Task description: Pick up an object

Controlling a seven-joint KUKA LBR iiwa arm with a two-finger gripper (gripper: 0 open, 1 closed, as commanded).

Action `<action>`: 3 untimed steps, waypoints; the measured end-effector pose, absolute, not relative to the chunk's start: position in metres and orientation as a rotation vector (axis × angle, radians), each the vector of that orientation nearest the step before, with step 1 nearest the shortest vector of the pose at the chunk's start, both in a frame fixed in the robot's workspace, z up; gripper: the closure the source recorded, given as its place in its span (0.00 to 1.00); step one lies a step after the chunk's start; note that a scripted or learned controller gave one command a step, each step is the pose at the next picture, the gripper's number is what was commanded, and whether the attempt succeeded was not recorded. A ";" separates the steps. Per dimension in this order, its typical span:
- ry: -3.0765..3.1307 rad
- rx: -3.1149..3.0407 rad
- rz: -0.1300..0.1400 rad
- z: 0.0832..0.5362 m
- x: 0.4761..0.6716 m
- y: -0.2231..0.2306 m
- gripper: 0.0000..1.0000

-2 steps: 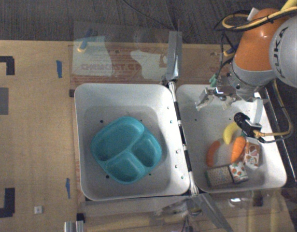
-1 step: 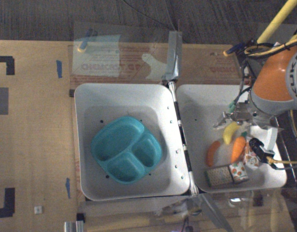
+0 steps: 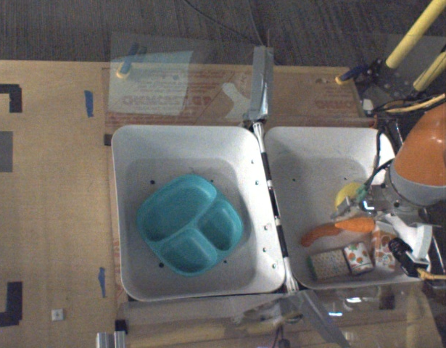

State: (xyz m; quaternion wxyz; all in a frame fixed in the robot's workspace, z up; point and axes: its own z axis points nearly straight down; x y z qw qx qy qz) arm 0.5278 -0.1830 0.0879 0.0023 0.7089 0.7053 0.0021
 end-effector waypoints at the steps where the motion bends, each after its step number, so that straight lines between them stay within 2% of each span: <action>1: 2.201 2.226 0.011 0.099 0.529 -0.186 1.00; 2: 2.248 2.180 0.007 0.089 0.575 -0.133 1.00; 3: 2.195 2.242 0.001 0.175 0.645 -0.190 1.00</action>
